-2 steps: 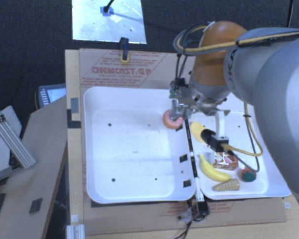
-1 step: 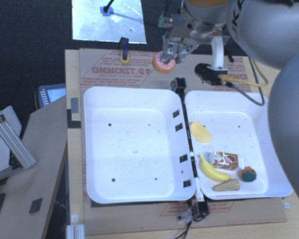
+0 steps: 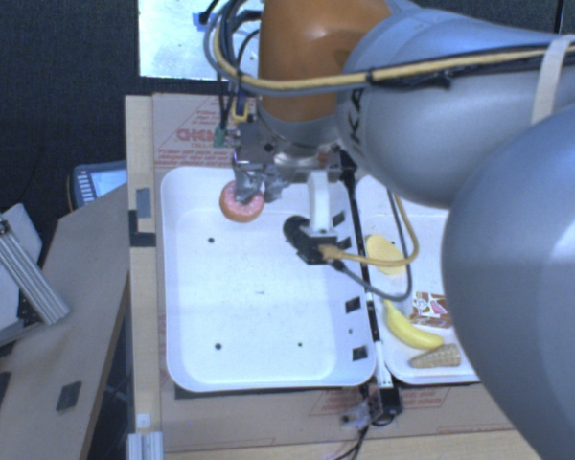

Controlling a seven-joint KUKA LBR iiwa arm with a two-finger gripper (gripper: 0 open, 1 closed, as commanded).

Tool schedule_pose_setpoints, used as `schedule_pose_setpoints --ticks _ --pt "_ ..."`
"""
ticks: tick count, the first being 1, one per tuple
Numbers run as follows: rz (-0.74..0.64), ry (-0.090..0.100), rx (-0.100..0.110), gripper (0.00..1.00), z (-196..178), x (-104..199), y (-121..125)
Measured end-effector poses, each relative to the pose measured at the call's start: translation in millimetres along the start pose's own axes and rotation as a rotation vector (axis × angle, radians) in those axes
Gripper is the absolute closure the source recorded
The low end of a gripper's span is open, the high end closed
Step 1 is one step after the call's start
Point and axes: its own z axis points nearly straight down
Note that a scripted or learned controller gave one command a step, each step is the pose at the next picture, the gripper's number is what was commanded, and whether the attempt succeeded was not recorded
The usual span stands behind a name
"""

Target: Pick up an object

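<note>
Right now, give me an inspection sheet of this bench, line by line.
Surface: two shallow white bins side by side; left bin bare apart from dark specks.
Job's things: pink doughnut at the left bin's far edge, right under the gripper; whether it is gripped cannot be told.
Clutter: banana, waffle cone, yellow round piece and a small packet in the right bin.
Grippers: one, above the doughnut.
Cables: yellow and black cables run down from the wrist.
Surroundings: cardboard under the bins, metal rail at left.
</note>
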Motion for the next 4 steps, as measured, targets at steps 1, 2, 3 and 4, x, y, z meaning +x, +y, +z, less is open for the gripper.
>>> schedule_pose_setpoints --ticks 1,2,3,4 --pt "0.008 -0.006 0.007 1.00 147 19 -22" --pt "0.012 -0.002 -0.008 0.00 137 18 -18" --pt "0.012 -0.013 -0.014 0.00 196 10 49" --pt "0.007 0.003 -0.027 0.00 47 18 75"
